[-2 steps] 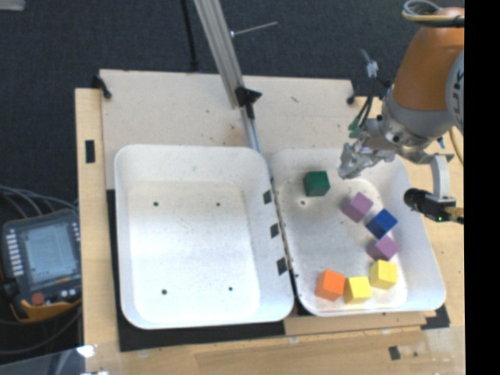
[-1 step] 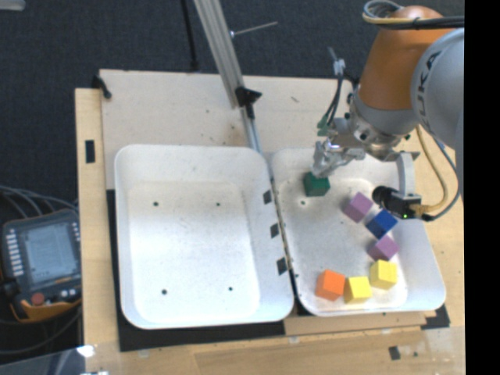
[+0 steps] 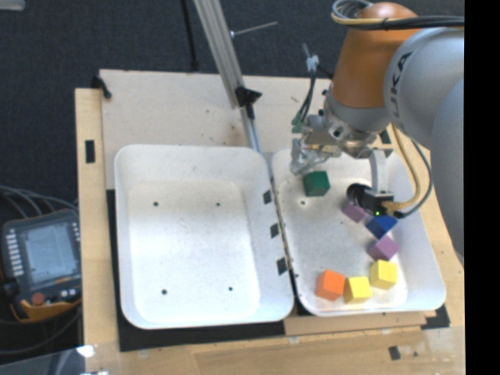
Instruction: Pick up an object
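Note:
My gripper (image 3: 309, 161) hangs over the far left part of the right bin (image 3: 312, 233), under the orange wrist band. A green cube (image 3: 316, 183) sits directly beneath it, touching or nearly touching the gripper's tip; whether it is gripped is hidden. Further right in the same bin lie a purple block (image 3: 354, 209), a blue block (image 3: 382, 226) and a second purple block (image 3: 383, 248). Along the bin's near edge are a yellow cube (image 3: 383, 273), a smaller yellow cube (image 3: 358, 288) and an orange cube (image 3: 330, 284).
The left bin (image 3: 195, 233) lies beside the right one, sharing a ridge at the middle. A slanted aluminium post (image 3: 223, 45) rises behind the bins. A black cable end with a green light (image 3: 369, 200) hangs close to the purple block.

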`<state>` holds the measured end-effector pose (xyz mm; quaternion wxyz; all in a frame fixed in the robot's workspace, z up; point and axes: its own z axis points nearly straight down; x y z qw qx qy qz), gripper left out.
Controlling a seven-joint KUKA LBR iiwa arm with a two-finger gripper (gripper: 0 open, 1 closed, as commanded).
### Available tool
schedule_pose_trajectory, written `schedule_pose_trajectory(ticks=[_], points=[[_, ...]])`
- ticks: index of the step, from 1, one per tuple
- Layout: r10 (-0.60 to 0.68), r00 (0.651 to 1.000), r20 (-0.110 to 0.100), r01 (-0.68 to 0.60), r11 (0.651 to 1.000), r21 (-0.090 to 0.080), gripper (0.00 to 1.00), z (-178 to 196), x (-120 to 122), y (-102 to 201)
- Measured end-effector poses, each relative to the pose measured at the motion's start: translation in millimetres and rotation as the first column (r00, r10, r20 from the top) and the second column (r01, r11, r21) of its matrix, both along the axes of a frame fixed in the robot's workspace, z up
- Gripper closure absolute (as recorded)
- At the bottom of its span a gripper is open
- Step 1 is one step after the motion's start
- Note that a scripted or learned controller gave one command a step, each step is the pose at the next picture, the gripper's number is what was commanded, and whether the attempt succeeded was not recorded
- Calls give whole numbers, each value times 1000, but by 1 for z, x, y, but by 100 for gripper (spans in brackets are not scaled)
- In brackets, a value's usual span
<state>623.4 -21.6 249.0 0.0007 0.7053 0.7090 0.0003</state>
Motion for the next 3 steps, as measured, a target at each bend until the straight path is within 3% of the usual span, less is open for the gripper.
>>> schedule_pose_trajectory(ticks=[2,3], points=[[2,1000,0,-2,1000,2,100,-3,16,118],[-1,1000,-1,1,1000,-1,0,-3,16,114]])
